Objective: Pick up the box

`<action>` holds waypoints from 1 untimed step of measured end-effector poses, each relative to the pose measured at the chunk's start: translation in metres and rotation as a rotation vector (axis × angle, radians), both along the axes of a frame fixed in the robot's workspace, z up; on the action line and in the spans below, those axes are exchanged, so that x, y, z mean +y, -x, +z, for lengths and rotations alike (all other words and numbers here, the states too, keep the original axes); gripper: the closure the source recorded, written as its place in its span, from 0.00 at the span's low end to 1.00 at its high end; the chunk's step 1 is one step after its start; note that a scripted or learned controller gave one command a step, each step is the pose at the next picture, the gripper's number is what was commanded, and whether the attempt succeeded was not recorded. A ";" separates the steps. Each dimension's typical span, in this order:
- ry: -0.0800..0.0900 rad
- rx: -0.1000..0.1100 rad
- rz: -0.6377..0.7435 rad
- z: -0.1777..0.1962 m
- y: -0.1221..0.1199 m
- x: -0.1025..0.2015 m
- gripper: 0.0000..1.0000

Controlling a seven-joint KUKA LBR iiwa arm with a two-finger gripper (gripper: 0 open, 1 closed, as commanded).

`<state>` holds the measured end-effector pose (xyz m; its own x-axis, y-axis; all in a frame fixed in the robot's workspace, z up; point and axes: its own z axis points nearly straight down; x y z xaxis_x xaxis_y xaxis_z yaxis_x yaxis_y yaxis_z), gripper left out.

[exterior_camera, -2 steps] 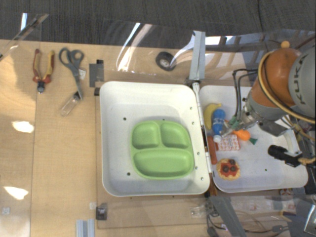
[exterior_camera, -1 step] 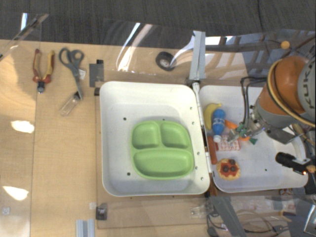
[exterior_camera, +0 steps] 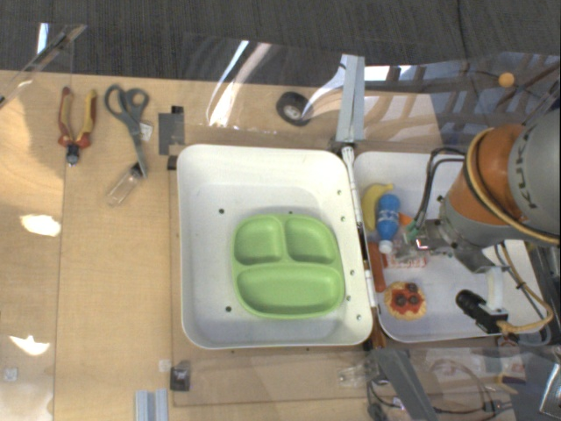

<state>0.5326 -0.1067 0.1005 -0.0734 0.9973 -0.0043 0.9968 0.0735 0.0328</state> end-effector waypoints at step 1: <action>0.006 0.001 0.091 0.000 -0.019 0.000 0.00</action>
<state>0.5516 -0.1065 0.1005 -0.1633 0.9865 -0.0102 0.9860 0.1635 0.0312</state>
